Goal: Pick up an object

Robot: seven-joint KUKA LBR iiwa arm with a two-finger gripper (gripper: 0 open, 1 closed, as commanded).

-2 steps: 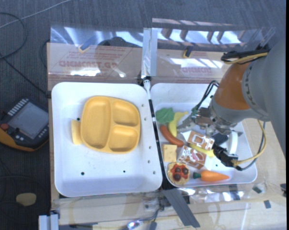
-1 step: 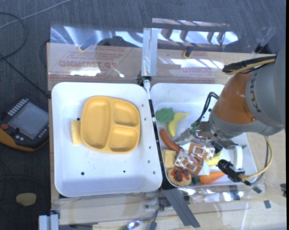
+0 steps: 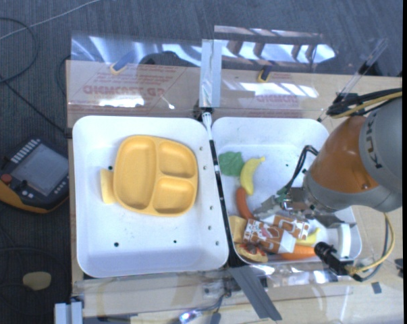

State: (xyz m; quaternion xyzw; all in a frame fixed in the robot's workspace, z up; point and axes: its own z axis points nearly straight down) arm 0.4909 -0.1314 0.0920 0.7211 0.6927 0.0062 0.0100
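Dark grey carpet floor (image 3: pixel 28 248), cables (image 3: pixel 14 39) trailing at ten o'clock, bright glare on plastic sheeting (image 3: pixel 142 49) at twelve.

yellow divided tray (image 3: pixel 154 175) in left bin (image 3: pixel 88 248), arm (image 3: pixel 355 164) over right bin (image 3: pixel 284 130)

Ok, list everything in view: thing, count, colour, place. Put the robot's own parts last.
bins: two, white, side by side on the bench
divided tray: one, yellow, left bin
leafy piece: one, green, right bin, upper left
banana: one, yellow, right bin, beside the leafy piece
packet: one, orange and white, right bin, near front
carrot-like piece: one, orange, under the packet's front edge
pendant: one, orange and grey, floor at left
arm: one, grey with orange band, over the right bin
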